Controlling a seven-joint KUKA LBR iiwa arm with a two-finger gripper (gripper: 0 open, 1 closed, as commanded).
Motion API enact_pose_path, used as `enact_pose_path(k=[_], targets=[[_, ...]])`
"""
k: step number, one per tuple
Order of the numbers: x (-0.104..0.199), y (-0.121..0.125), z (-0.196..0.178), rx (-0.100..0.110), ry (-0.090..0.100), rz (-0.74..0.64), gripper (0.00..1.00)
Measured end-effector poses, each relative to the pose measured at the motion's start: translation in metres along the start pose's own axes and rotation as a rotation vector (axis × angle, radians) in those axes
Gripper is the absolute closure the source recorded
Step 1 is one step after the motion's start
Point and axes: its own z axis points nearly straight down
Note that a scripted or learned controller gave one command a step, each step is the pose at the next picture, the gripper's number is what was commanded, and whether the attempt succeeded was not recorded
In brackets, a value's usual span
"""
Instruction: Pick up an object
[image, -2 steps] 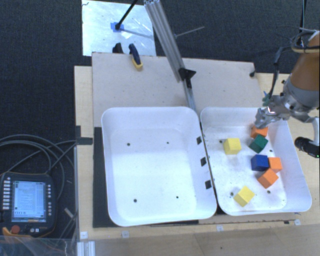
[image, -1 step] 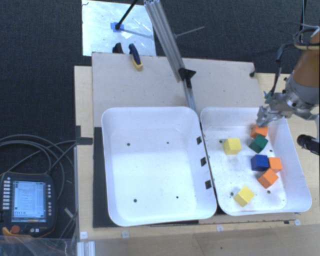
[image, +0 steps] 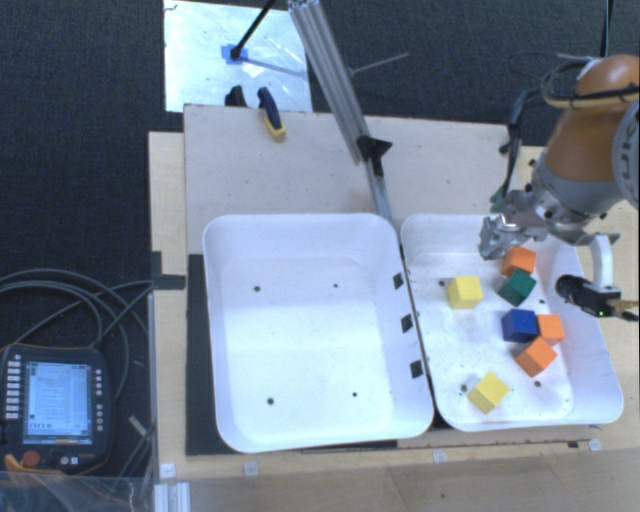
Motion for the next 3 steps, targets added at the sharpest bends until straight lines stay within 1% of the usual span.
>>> enact_pose_path(k=[1, 2, 3], targets=[[0.050, -0.007, 0.003, 0.001, 0.001, 0.000, 1.00], [0.105, -0.008, 0.007, 0.000, 0.001, -0.001, 1.00], [0.158, -0.020, -0.002, 0.000, 0.001, -0.002, 1.00]])
